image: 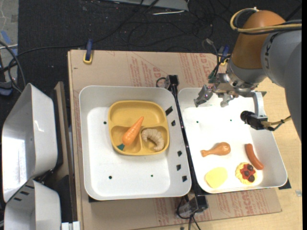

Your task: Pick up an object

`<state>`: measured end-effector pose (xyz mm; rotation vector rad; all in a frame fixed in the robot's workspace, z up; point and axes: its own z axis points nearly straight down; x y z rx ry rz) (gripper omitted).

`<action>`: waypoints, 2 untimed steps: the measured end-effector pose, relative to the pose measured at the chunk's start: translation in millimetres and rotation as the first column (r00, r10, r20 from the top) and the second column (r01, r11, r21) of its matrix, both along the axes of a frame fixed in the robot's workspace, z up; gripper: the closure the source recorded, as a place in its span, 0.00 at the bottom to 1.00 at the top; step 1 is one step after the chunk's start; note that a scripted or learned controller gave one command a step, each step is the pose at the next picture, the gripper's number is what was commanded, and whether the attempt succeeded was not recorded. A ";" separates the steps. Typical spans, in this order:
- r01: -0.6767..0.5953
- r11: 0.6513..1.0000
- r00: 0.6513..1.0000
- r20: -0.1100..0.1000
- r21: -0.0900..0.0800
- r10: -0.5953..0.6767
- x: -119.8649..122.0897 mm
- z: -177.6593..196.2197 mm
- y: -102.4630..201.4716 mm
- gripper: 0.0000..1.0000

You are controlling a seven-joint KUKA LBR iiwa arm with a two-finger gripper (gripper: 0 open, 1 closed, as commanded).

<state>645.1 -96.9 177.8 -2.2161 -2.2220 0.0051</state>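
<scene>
Grey arm's hand (214, 96) hangs open and empty, well apart from the tan, club-shaped drumstick (217, 150).

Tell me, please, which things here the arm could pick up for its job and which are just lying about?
Belonging to the job:
orange toy carrot and pale toy shrimp, both in the yellow divided plate
brown toy drumstick
red toy sausage
flat yellow disc
small toy pizza
end effector

Lying about:
yellow clamp
black cables
</scene>
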 end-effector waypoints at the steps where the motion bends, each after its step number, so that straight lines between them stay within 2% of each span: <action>1: 0.000 1.000 1.000 -0.001 0.000 0.000 1.5 -63.4 5.0 0.00; 2: 0.001 1.000 1.000 0.007 -0.001 -0.001 3.6 -48.3 4.7 1.00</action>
